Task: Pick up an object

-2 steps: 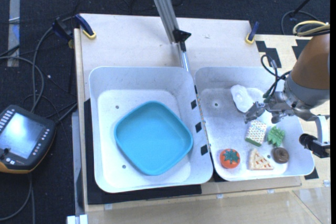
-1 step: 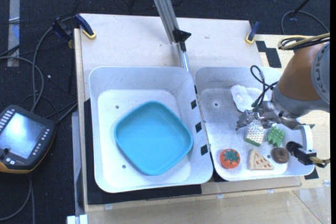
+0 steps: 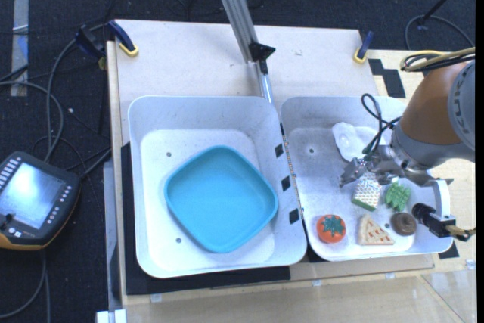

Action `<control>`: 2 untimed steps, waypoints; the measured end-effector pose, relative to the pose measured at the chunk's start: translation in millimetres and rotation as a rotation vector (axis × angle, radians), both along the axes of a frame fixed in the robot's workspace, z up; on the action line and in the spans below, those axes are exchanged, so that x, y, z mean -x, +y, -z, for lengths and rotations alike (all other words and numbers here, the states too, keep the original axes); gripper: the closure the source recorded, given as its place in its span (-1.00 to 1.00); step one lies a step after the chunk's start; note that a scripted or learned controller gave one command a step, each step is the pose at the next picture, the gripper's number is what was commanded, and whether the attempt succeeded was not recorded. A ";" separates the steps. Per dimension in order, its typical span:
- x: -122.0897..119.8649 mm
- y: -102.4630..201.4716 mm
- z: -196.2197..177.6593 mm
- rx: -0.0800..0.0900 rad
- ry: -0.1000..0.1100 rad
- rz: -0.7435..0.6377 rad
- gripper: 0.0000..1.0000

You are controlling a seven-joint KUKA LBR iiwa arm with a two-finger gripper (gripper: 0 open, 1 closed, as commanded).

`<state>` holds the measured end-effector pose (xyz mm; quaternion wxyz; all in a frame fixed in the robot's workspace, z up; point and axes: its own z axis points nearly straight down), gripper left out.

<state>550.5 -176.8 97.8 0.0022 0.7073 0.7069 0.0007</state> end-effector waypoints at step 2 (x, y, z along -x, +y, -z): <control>2.9 7.0 -57.5 -0.001 0.000 -0.001 1.00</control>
